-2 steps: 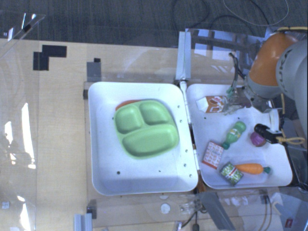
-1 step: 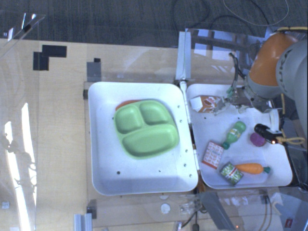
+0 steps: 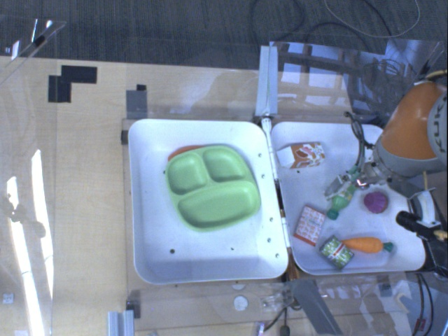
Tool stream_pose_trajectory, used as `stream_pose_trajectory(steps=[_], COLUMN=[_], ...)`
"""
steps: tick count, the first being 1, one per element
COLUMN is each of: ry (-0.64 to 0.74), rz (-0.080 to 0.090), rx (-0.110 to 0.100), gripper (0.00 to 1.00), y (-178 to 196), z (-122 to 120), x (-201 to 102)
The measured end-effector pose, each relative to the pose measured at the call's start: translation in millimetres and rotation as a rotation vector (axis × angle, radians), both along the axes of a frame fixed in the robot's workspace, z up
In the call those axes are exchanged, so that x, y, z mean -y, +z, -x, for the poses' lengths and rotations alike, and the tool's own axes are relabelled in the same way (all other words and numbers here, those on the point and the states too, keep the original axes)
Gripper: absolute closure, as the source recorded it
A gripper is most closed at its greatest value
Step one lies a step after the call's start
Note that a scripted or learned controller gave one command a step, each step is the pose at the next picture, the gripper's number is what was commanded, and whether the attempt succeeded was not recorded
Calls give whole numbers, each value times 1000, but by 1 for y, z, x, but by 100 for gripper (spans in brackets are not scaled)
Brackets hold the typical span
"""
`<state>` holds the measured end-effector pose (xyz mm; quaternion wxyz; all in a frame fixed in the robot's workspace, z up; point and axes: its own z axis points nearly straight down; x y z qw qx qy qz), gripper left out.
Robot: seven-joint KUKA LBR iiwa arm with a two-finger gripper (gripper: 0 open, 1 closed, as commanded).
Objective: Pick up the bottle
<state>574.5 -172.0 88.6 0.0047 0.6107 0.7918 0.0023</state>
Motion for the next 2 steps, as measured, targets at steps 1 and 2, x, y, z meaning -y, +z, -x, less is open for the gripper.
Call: stream_pose_trajectory(steps=[1,2], ry=[2,-315], rz=[1,-4], rx=[8,-1], gripper=[100,100], y=[12,115], z=[-3,-31], x=[-1,-50])
